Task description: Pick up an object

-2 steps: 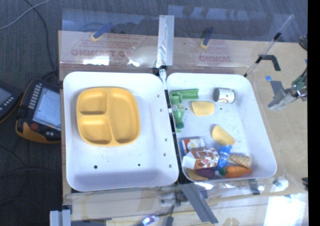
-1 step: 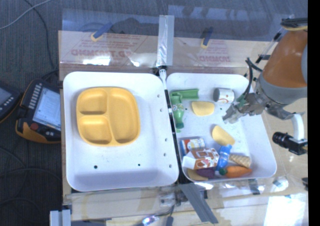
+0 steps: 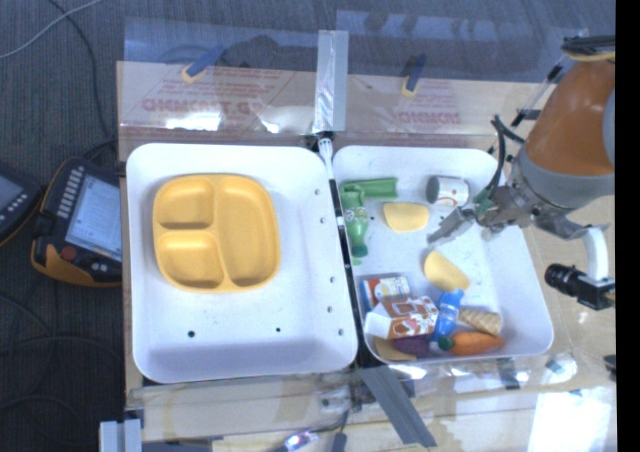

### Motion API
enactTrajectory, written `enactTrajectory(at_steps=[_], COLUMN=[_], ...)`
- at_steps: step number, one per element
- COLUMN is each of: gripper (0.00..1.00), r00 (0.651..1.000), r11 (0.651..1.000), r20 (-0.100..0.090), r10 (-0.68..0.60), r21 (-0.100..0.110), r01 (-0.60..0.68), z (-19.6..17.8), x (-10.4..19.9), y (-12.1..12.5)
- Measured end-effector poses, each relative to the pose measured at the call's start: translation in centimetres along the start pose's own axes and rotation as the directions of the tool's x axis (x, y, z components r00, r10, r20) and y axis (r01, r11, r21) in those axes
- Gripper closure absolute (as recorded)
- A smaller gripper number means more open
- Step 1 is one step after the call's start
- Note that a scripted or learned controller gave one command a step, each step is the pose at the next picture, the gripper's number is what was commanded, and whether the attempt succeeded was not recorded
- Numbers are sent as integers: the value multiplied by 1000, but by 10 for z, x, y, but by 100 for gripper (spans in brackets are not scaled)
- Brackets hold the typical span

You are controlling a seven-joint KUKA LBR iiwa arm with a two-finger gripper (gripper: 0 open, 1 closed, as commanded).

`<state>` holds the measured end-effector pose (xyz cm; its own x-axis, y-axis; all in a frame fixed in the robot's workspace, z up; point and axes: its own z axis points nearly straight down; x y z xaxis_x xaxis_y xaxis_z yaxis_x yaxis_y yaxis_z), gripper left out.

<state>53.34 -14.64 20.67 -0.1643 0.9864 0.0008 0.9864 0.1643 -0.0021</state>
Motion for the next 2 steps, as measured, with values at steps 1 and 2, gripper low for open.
enactTrajectory(at_steps=[1,2], gripper=[0,100], r00=[980,980], r11=[980,980], r20=[6,4], r10=[198,198], r21=[-16,-19], r01=[-198,-197], z=[116,106], x=[-6,-5], y=[-30,-28])
